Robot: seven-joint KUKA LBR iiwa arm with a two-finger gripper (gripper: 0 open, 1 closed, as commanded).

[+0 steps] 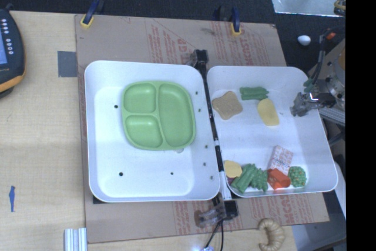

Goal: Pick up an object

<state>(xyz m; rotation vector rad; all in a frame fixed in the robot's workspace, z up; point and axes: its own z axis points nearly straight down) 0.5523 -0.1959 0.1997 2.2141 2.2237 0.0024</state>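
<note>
Gripper poised at the right bin's far right rim, finger spacing indeterminate, nothing visibly held, yellow piece lying near its left, green plate in the left bin

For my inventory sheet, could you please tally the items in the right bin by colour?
Green: 3, the bean pod, the bean bundle, the broccoli
Yellow: 2, one piece, another
Tan: 1, the toast
Red: 1
Pinkish packet: 1
Total: 8
</note>
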